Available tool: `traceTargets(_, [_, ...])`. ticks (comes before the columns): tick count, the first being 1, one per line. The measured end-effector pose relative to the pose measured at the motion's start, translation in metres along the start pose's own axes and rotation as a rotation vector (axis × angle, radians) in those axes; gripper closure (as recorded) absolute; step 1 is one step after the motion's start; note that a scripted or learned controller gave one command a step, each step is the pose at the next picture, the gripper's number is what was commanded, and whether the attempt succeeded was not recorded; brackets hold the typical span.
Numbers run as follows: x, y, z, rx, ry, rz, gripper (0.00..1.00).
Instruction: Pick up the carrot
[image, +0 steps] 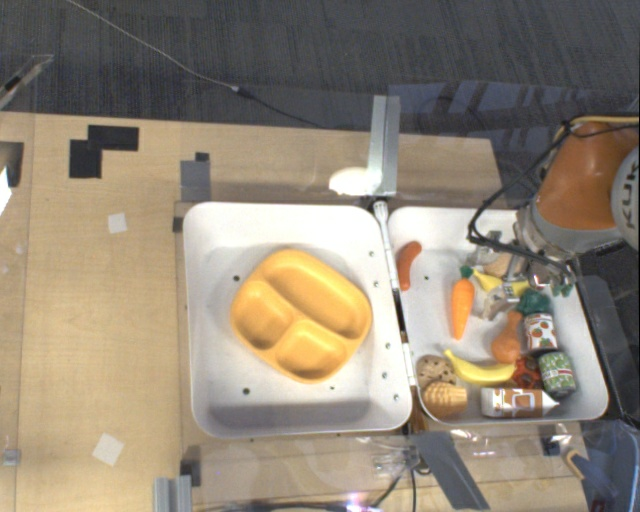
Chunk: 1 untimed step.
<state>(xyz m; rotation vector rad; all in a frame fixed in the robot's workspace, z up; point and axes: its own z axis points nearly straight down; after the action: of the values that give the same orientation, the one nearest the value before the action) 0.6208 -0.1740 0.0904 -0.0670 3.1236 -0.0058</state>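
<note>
The carrot (460, 306) is orange with a green top and lies upright in the picture, in the middle of the right bin (432, 232). My gripper (508, 288) hangs low over the same bin, just right of the carrot's top, among small toy foods. The carrot lies apart from the gripper, on the bin floor. The arm's orange band (585, 190) sits above the bin's back right corner.
A red sausage (408, 262) lies left of the carrot by the divider. A banana (478, 370), a cookie (435, 368), a bottle (515, 402) and small cans (556, 370) crowd the front right. The left bin (210, 400) holds a yellow divided plate (300, 314).
</note>
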Motion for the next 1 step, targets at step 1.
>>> traceTargets(1, [0.0222, 0.0541, 0.0005, -0.003, 0.005, 0.207, 0.00])
